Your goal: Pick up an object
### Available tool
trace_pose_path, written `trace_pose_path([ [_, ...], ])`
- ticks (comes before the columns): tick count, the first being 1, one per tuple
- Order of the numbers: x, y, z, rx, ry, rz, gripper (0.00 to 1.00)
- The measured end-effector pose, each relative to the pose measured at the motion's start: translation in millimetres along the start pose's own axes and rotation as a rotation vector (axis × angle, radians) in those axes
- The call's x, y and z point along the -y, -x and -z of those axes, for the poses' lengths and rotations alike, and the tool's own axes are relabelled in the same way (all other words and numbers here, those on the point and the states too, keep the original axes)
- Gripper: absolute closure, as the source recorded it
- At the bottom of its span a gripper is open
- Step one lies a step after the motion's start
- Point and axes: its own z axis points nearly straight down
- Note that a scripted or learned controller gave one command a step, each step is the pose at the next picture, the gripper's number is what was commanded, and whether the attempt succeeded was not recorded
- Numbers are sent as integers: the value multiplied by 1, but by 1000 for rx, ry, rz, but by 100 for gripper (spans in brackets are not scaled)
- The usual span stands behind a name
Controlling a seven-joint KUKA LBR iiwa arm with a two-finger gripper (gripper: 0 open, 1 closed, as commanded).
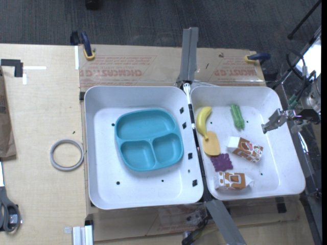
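Note:
The right bin (286,182) holds a yellow banana (203,119), a green pod-shaped piece (237,116), a flat orange-yellow piece (211,144), a purple bunch (222,162) and two small printed cartons (246,149) (233,180). My gripper (273,121) hangs over the right side of this bin, above bare floor. It is to the right of the green piece and above the upper carton in the view. It touches none of the objects.
The left bin (97,152) bears a blue divided plate (148,139). A grey ring (67,154) and scissors (8,214) lie on the wooden bench to the left. A grey post (189,52) stands behind the bins' shared wall.

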Motion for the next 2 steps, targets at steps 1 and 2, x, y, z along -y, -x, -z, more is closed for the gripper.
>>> trace_pose_path([
  [1, -35, -16, -54, -1, -2, -293, 0],
  [2, -111, -17, -169, 0, -1, -495, 0],
])
